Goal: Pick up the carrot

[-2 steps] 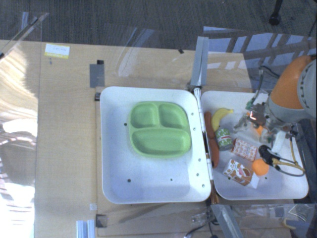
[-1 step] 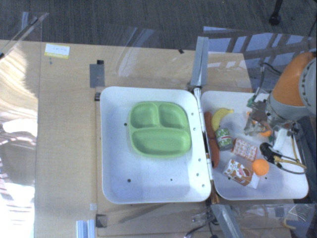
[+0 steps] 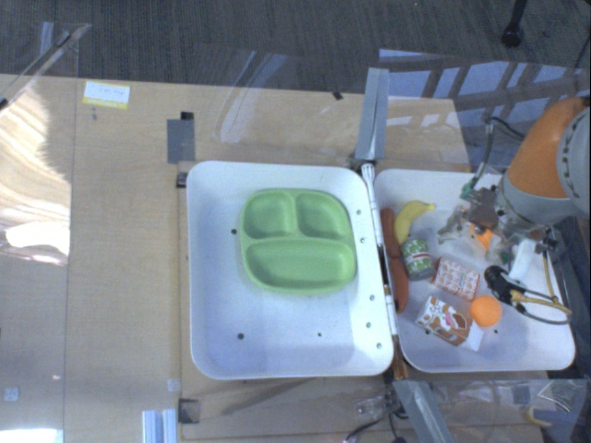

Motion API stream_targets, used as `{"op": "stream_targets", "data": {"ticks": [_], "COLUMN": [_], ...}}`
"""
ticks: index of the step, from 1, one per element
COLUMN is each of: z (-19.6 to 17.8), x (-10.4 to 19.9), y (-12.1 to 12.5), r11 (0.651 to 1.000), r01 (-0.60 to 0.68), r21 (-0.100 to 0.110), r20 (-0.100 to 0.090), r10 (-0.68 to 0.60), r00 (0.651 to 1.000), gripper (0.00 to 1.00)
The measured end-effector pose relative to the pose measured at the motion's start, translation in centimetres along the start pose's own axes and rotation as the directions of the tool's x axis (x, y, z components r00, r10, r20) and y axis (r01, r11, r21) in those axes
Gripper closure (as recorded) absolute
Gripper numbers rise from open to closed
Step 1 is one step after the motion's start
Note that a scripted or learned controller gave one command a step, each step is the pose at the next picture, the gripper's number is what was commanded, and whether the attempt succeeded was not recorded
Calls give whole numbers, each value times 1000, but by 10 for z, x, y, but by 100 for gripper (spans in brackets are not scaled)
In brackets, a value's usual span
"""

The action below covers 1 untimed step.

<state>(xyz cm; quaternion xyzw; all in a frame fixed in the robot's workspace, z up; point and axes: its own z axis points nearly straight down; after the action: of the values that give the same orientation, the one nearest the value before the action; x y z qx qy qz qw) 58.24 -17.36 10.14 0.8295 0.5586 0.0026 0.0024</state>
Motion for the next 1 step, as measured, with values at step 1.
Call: {"op": "stream_targets", "data": {"ticks": [1], "z": [12], "x": [-44], "y": [-82], "r11": [993], "r01": [117], "r21": [-4], "r20": [2], "r10": [-117], "r00": [993], "gripper": [0]}}
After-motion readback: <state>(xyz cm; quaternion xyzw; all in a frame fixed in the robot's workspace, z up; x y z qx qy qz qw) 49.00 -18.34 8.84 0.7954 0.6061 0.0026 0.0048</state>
